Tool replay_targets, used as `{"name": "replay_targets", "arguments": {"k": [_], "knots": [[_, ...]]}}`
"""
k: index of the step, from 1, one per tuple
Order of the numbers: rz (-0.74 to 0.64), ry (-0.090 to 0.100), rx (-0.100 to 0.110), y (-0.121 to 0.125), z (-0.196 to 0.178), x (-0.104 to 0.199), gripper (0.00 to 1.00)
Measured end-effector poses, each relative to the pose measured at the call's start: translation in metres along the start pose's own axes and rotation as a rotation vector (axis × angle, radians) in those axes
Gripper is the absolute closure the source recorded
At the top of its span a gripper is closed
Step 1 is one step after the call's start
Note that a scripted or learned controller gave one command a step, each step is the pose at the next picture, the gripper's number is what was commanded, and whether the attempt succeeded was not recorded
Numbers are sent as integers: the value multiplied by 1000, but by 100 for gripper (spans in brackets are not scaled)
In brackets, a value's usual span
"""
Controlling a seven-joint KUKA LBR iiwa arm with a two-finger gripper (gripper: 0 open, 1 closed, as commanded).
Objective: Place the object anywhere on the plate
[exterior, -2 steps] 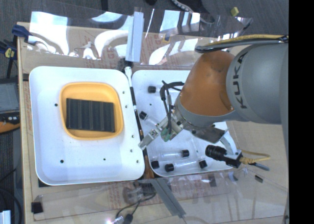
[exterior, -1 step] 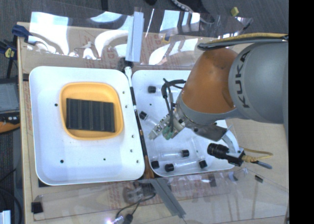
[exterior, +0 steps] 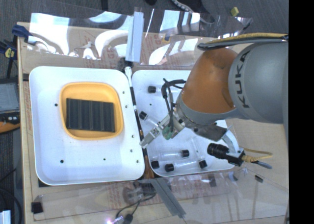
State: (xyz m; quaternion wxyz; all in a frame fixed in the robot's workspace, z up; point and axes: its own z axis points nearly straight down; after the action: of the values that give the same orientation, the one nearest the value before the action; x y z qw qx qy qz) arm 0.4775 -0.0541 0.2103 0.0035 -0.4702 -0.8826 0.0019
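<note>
From the one camera above the bench, you see two white bins side by side: the left bin (exterior: 44,120) bears a yellow plate (exterior: 91,95) with a dark ribbed block (exterior: 93,114) lying on its middle, and the right bin (exterior: 152,78) is where the arm (exterior: 230,83) has reached in from the right. The gripper (exterior: 156,134) points leftward and low over the right bin, its tip just beside the divider between the bins; the fingers are too small and too tangled with the wrist hardware for you to tell whether they are apart or together, and you cannot see anything held between them. Several small dark pieces (exterior: 169,167) lie scattered on the right bin's floor, mostly near its near edge, with one or two near its far-left corner; which of them is the task's object you cannot settle from here, so treat it as probably one of these, in the right bin and well apart from the plate. Your likely step is the pick, not yet the carry. Next, you need a confirmed grasp, a lift clear of the bin wall, a move left over the divider, and a release above a bare part of the plate beside the block.
</note>
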Motion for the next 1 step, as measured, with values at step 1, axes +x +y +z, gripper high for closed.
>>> {"name": "replay_targets", "arguments": {"k": [1], "knots": [[-1, 0, 2, 0, -9, -1, 100]]}}
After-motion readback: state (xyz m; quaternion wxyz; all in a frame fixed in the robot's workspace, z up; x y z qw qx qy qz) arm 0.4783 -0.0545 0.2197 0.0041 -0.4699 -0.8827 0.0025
